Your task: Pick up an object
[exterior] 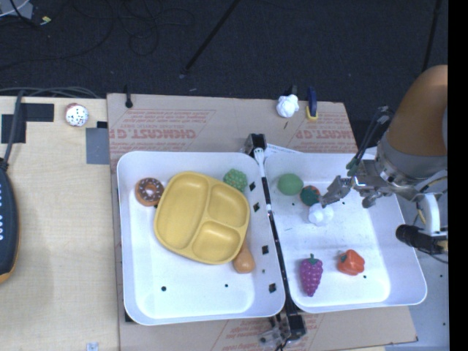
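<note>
The right bin point(409, 284) holds a green ball point(290, 184), a small dark green and red piece point(310, 194), a small white object point(319, 214), a bunch of purple grapes point(310, 275) and a red pepper point(351, 262). My gripper point(334, 194) reaches in from the right, low over the upper middle of this bin. Its tip is just above and to the right of the white object, close to the dark piece. I see nothing held in it.
The left bin point(146, 298) carries a yellow divided plate point(202, 216), a donut point(149, 191), a green leafy item point(235, 180) and an orange piece point(243, 262). The divider between the bins point(268, 225) runs just left of the green ball. A white lump point(287, 106) lies on the cardboard behind.
</note>
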`<state>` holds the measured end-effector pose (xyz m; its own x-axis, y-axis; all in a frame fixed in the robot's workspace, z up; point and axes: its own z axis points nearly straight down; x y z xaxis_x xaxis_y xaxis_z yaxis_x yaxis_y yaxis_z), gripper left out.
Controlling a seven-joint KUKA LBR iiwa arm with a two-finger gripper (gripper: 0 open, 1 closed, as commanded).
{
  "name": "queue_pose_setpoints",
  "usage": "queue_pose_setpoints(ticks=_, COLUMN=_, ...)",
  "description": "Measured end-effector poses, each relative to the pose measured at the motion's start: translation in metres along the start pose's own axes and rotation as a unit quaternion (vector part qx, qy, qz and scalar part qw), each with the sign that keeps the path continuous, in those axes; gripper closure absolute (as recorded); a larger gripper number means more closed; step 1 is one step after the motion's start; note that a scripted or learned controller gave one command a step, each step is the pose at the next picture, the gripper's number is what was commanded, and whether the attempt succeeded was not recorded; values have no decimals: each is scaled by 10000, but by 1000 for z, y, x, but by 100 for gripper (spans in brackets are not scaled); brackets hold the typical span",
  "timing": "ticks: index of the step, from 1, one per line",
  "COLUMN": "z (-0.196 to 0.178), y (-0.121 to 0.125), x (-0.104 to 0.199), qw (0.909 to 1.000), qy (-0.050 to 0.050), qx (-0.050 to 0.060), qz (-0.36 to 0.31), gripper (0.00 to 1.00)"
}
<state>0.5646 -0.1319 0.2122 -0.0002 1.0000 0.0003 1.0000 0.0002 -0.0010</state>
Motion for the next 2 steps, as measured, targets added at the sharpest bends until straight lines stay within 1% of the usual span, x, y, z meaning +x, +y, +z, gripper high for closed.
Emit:
queue_pose_setpoints(ticks=1, z=-10, y=0, x=-1, qw=10000, qy=4, qx=4, qz=5, gripper=100)
queue_pose_setpoints(ticks=2, z=27, y=-10, x=78, qw=10000, qy=16, qx=31, qz=-22, gripper=100)
